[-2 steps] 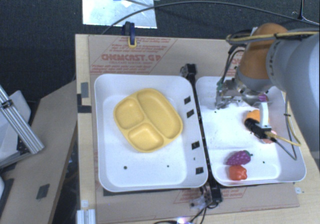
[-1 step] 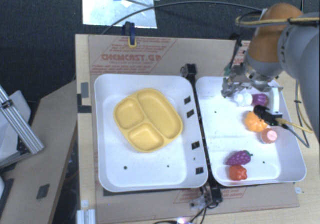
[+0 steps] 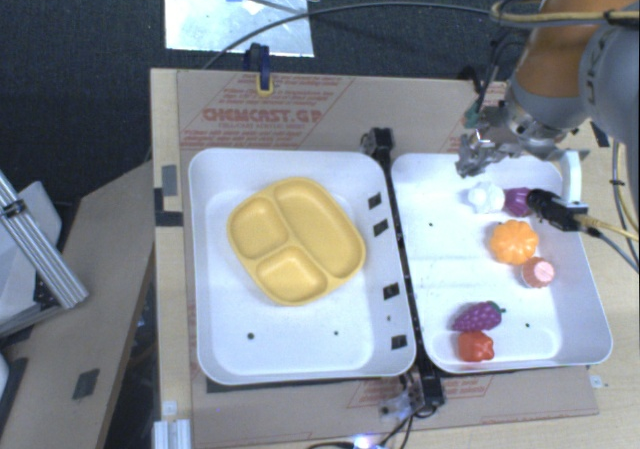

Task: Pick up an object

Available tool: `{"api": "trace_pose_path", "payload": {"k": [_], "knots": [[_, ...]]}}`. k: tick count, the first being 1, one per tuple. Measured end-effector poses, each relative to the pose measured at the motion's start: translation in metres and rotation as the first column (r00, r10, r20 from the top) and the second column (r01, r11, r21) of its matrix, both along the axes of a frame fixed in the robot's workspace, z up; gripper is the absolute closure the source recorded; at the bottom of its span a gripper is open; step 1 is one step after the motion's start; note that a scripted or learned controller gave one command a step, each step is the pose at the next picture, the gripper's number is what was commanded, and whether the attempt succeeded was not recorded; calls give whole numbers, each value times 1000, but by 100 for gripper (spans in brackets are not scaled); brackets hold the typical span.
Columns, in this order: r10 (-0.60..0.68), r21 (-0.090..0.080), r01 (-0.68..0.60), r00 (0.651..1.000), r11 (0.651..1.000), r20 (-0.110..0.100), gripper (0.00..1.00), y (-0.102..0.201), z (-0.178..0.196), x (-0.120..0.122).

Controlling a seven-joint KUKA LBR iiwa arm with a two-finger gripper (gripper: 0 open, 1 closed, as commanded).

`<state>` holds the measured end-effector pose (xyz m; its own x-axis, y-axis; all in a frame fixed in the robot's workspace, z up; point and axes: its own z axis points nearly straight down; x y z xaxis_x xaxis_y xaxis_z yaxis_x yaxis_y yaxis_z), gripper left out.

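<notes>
A small white object (image 3: 486, 198) lies just below the claw (image 3: 473, 164).

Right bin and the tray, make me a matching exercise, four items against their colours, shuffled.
Items:
1. divided tray
2. pumpkin
3. grapes
4. pepper

Colours:
A. purple
B. red
C. yellow
D. orange

Pairs: 1-C, 2-D, 3-A, 4-B
</notes>
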<state>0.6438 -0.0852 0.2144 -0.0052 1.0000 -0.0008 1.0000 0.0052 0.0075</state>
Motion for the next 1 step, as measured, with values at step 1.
{"api": "trace_pose_path", "payload": {"k": [1], "knots": [[3, 1, -3, 1000, 1000, -8, 100, 50, -8, -15]]}}
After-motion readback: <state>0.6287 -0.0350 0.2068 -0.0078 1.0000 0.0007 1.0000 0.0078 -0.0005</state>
